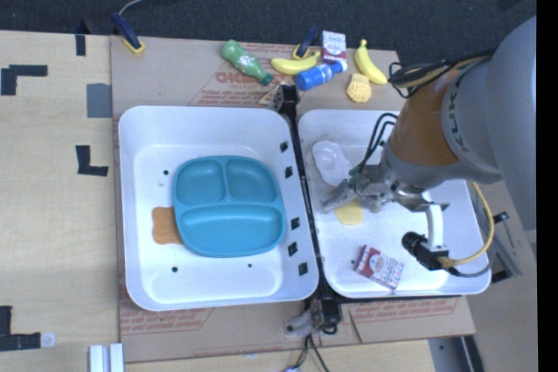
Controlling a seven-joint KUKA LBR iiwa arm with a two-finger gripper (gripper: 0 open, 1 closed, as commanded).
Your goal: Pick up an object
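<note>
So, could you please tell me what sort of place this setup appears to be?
Most likely a robotics lab bench for grasping trials: two white bins sit on cardboard, toy food such as a banana lies behind them, and the gripper reaches into the right bin.

Both bins were plain white. In the left one lay a turquoise divided plate, with an orange-tan piece peeking from under its left edge. The right bin held a pale yellow lump, a clear, glassy object and a small red-and-white patterned packet. At the upper centre of the frame sat a green bottle, two yellow bananas (one curved, one straighter), a blue bottle and a yellow waffle-textured piece. The arm was grey with an orange band.
</note>
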